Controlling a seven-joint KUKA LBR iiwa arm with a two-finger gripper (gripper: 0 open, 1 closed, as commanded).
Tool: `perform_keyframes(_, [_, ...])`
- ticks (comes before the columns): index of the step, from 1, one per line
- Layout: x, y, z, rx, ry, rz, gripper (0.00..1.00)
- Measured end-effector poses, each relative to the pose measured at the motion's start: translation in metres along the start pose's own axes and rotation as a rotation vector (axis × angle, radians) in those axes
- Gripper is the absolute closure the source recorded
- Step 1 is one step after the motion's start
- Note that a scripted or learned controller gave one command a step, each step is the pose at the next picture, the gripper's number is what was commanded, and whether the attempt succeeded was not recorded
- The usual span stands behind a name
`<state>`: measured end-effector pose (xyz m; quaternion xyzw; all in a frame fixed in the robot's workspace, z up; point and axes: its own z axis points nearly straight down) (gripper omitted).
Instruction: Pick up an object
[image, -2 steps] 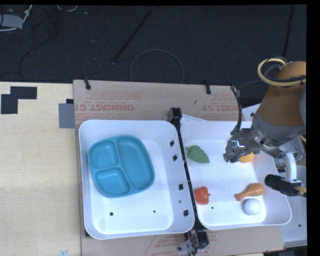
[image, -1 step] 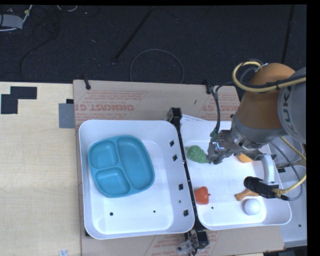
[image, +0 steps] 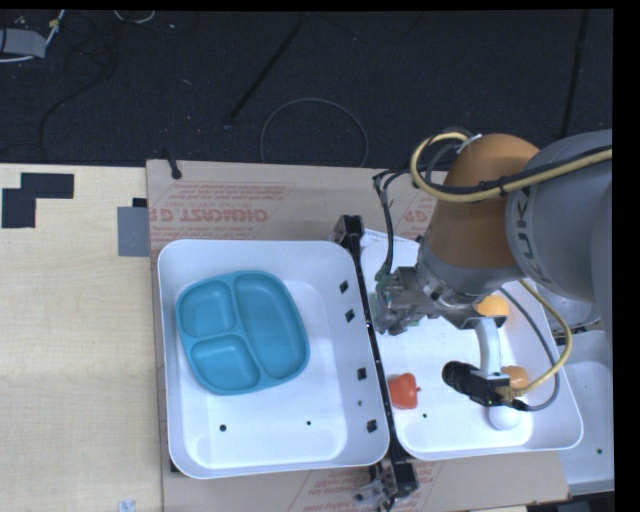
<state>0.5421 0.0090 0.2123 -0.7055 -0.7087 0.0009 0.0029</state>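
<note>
Over the right bin (image: 560, 430) the jaws hang low by the divider; whether apart or together, I cannot tell. A small red object (image: 403, 391) lies just below them, ungripped. Approach step, seemingly: next, descend onto it.

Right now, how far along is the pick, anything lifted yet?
Done: the arm has reached over the right bin, with the tool low near the divider. In hand: nothing that I can confirm, since the tool's tip is too dark to read. Left: the grasp itself. The small orange-red object lies on the bin floor, apart from the tool. The blue divided plate sits in the left bin.
</note>
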Motion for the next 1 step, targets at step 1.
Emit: perform_keyframes(1, [0.0496, -0.0061, 0.0073, 0.001, -0.001, 0.001, 1.0])
